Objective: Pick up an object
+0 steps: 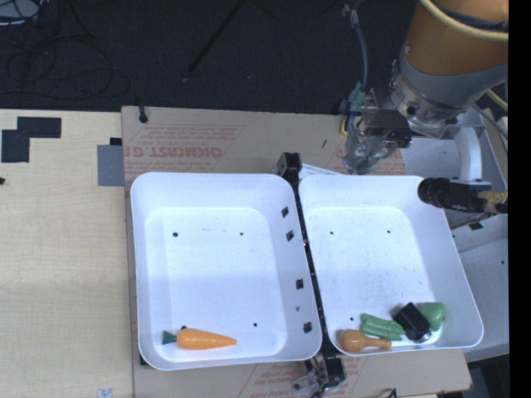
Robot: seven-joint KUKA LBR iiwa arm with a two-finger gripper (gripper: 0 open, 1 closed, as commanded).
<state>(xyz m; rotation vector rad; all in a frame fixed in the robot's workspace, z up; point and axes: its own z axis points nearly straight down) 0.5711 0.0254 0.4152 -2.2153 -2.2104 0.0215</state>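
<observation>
Grey arm with orange band [455, 23] raised at far right, two-finger gripper [362, 157] above right white bin's [465, 288] far rim, finger state unclear, orange plastic carrot [203, 338] in left white bin [145, 264].

Two white bins [149, 222], faintly speckled with dark dots. Orange carrot [206, 339] with a green top. Green bean-ish thing [382, 327], tan-orange pear-shaped piece [362, 342], black block [412, 321], green lump [433, 312]. Brown cardboard [224, 143] with red print. Grey arm [452, 65], orange band.
</observation>
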